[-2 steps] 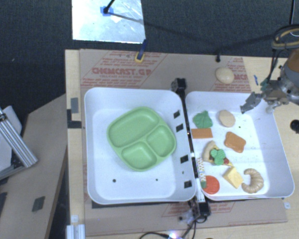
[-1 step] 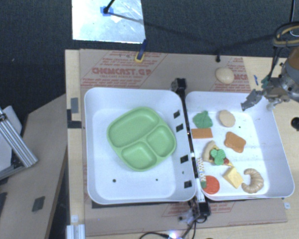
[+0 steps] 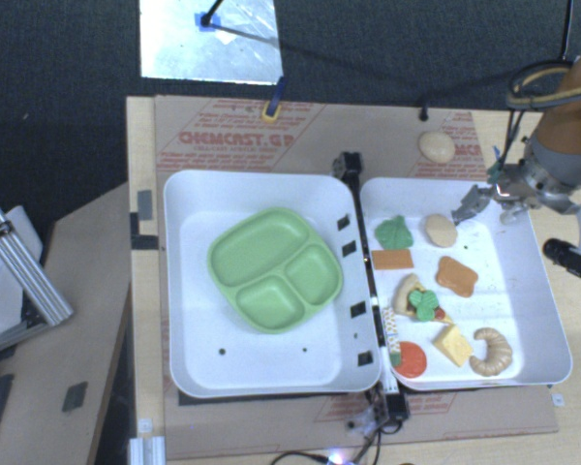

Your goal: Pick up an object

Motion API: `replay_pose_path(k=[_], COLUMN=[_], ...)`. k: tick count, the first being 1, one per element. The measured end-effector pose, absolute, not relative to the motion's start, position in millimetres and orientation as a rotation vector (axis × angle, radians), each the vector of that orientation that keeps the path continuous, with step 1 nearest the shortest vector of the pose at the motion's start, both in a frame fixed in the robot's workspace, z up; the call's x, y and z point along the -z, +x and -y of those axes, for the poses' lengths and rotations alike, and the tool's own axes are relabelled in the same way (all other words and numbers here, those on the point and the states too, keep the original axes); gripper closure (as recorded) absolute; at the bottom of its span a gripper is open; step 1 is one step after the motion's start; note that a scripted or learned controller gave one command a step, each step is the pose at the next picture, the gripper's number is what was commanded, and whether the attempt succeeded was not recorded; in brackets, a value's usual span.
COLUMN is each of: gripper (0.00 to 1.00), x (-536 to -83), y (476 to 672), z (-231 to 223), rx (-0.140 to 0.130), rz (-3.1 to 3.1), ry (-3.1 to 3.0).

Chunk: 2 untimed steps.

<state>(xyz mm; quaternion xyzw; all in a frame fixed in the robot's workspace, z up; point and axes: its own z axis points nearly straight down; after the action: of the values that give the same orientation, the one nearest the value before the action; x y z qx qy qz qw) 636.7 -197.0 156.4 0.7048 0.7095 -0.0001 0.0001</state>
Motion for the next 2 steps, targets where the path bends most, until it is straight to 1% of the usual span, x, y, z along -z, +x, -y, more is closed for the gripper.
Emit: replay_pose_path(k=[1, 2], gripper=[0.0, 0.0], x=[-110.9, -87.3], y=[644.0, 646.2], z=[201.3, 201.2], rx=[0.001, -0.004], rz=[-2.229, -2.227], ry=[2.213, 2.21])
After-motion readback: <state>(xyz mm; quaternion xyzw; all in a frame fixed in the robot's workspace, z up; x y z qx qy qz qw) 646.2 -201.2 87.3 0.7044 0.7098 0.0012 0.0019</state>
